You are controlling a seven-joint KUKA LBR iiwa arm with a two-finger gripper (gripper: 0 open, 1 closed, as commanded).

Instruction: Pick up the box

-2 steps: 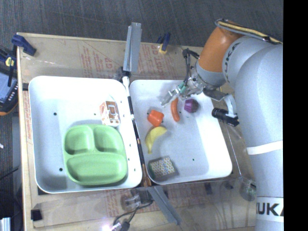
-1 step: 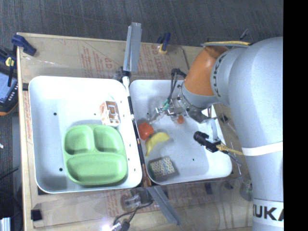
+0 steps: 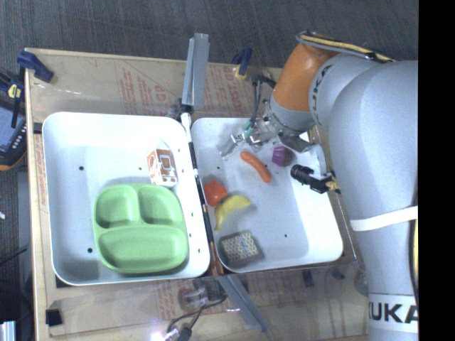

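My tool point(image 3: 234, 145) hovers far right of the small white-and-orange printed box point(image 3: 163, 167), its grip state unreadable.

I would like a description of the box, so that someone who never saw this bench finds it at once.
Look at the left white bin, which holds a green divided plate. Just beyond the plate's far edge, near the wall between the two bins, lies the box. It is small, white with orange-brown print, unlike the plain green plate beside it.
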